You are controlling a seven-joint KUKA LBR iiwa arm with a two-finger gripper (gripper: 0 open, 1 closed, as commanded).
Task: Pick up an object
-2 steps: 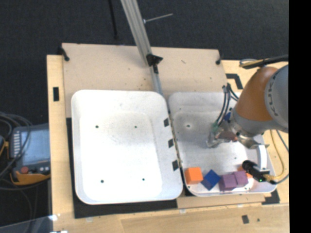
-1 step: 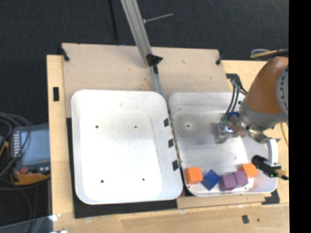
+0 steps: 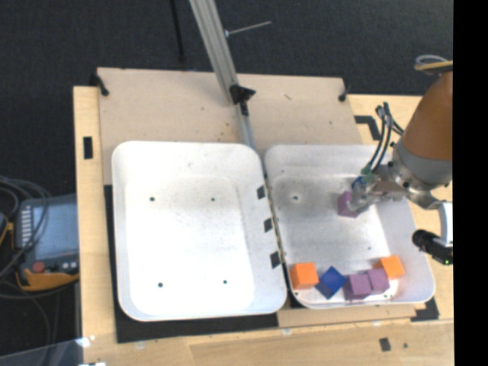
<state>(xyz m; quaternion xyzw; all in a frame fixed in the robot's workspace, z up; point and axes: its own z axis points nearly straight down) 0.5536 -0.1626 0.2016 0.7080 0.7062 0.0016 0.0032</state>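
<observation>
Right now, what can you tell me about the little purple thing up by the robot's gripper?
The purple block is small, chunky and matte, like foam or painted wood. It sits in the right bin, in the upper middle part, well apart from the group of orange, blue and purple blocks along the bin's near edge. The gripper is right against its right side, partly covering it, so its full shape is hidden. Whether it rests on the bin floor or is lifted cannot be told.

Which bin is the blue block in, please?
It is in the right bin: the blue block lies by its near edge, between an orange block and a purple block.
</observation>
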